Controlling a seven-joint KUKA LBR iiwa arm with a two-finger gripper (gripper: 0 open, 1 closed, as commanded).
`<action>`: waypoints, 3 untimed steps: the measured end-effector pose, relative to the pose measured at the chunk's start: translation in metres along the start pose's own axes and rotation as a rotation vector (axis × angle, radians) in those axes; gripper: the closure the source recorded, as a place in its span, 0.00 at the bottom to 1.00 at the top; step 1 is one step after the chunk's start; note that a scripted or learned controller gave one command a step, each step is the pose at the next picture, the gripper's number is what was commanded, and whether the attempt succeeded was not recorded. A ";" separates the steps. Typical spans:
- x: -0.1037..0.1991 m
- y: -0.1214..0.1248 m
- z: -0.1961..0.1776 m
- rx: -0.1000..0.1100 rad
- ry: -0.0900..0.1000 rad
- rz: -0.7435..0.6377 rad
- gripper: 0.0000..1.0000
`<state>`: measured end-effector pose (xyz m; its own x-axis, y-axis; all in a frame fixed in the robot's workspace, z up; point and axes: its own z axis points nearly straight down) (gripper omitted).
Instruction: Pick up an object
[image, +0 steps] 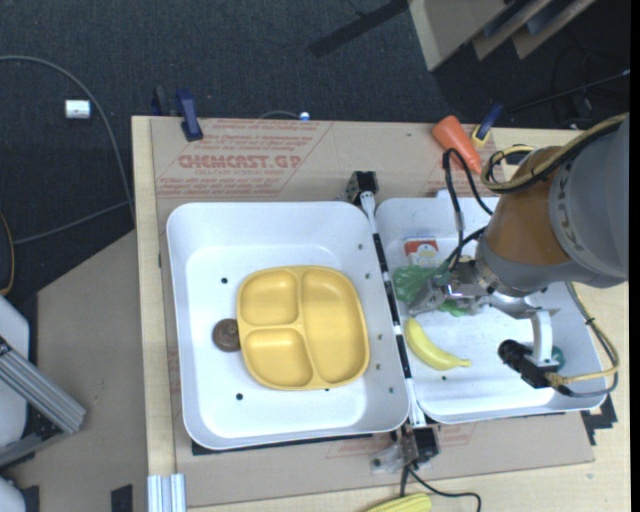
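In the right bin, a yellow banana lies near the left wall. Above it sits a green leafy object, and behind that a small white packet with a red mark. My gripper reaches in from the right and is low over the right edge of the green object, just above the banana's far end. The wrist hides where the gripper meets the green object. In the left bin, a yellow divided plate lies in the middle, with a small brown round thing at its left edge.
The divider between the bins runs just left of the green object and banana. An orange-handled tool and a blue clamp lie on the cardboard behind the bins. Bare floor shows in the right bin's front part.
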<state>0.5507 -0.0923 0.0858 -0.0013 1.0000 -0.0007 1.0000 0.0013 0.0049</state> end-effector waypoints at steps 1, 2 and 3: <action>-0.052 0.043 0.000 0.004 -0.001 0.002 0.00; -0.003 0.112 0.003 0.023 -0.003 0.001 0.00; -0.096 0.116 -0.064 0.001 -0.003 0.002 0.00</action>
<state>0.6669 -0.1879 0.1509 0.0009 1.0000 -0.0037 1.0000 -0.0009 0.0038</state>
